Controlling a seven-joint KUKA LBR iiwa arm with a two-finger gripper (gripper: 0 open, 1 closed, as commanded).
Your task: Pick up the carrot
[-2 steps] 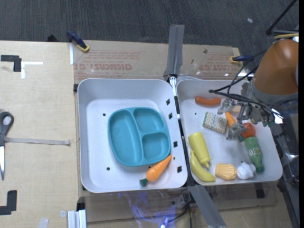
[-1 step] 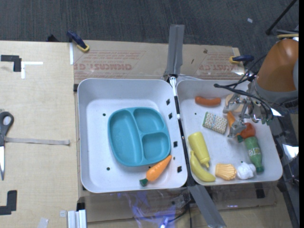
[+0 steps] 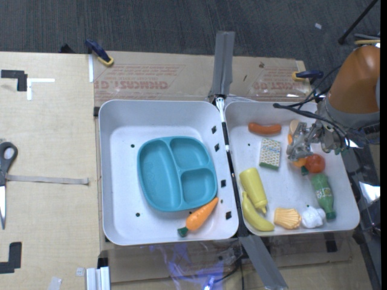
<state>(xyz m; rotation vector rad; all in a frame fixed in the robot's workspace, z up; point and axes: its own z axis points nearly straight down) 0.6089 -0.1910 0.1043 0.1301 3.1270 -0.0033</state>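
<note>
The orange carrot [image 3: 202, 215] with a green stem end lies tilted near the front of the left bin [image 3: 115, 222], touching the front right edge of the blue divided plate [image 3: 176, 173]. My gripper [image 3: 300, 145] hangs over the back right of the right bin [image 3: 347, 225], beside a red tomato [image 3: 315, 163] and far to the right of the carrot. Nothing of the carrot is near it.
The right bin holds a sausage [image 3: 265, 127], a speckled sponge [image 3: 270, 154], a yellow bottle [image 3: 253, 187], a banana [image 3: 256, 218], a shell-shaped pastry [image 3: 287, 218], a white garlic [image 3: 312, 217] and a green bottle [image 3: 323, 193]. Scissors [image 3: 5, 162] lie at the far left of the bench.
</note>
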